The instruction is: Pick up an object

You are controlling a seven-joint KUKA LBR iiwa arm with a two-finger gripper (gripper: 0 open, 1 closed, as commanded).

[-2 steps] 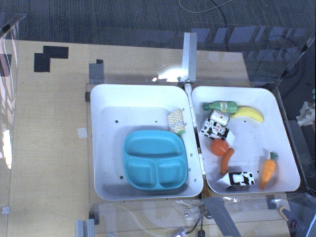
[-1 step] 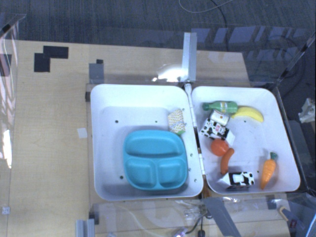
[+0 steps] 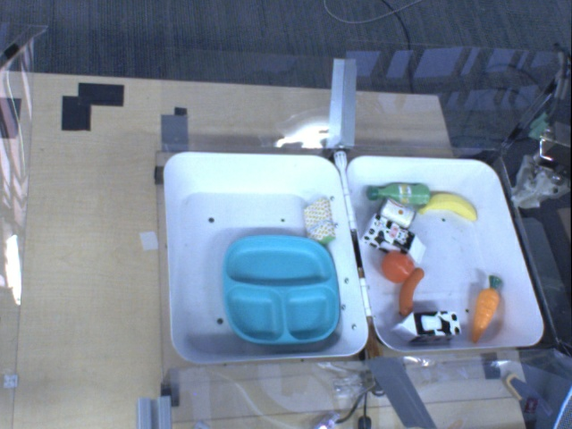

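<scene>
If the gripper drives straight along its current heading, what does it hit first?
Unclear: the gripper is blurred, sitting just outside the rim of the right bin. If it points downward, it likely meets that rim or whatever lies just beside it, before any object inside.
</scene>
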